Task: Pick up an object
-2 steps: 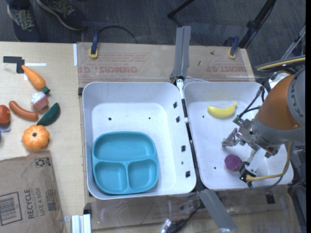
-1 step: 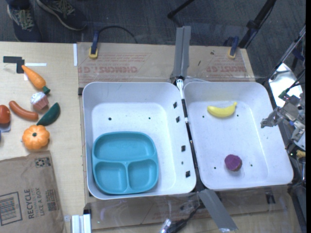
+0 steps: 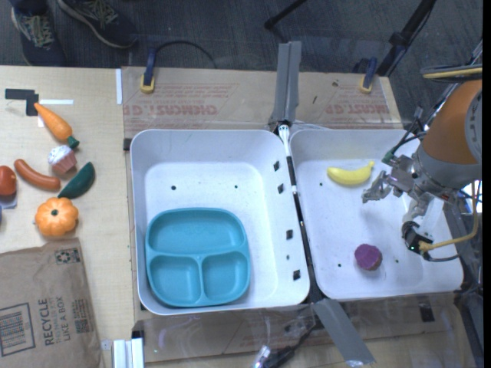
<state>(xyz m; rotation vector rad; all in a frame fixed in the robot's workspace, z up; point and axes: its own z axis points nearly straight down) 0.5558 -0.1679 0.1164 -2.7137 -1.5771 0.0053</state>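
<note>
Bench's paper bag (image 3: 42,305) marked "RECYCLE"

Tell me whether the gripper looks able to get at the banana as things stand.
Probably yes. The gripper hangs over the right bin, just right of the banana, which lies alone on the bin floor near the back. The purple ball sits well toward the front, out of the way.

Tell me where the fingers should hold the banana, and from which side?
Grip the banana at its thick middle, coming from above. It lies flat and lengthwise left to right on the right bin floor, so the fingers probably close best across its narrow width, front to back.
</note>
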